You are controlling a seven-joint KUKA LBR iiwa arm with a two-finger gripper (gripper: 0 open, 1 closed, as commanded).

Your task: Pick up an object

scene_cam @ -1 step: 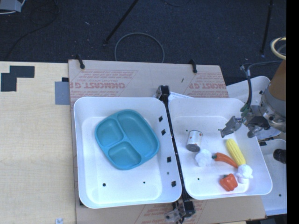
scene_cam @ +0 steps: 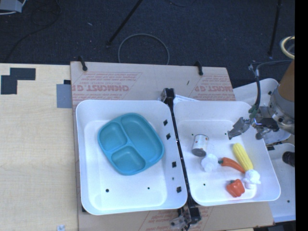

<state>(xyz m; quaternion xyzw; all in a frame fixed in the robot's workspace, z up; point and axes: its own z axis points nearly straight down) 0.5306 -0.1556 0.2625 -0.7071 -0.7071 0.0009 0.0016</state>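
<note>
Holding nothing, the gripper [scene_cam: 250, 127] hangs spread over the right bin [scene_cam: 219, 110] — one can [scene_cam: 199, 145], one corn cob [scene_cam: 243, 157], one carrot [scene_cam: 233, 164].

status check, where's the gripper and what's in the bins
Gripper over right bin's far right side, holding nothing. Can, carrot, corn, red pepper below it. Blue plate in left bin.

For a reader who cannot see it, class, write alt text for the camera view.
Two shallow white bins sit side by side: the left bin holds a blue divided plate, while the right bin holds a small can, corn cob, carrot, red pepper and white pieces. The gripper hangs over the right bin's far right side.
</note>
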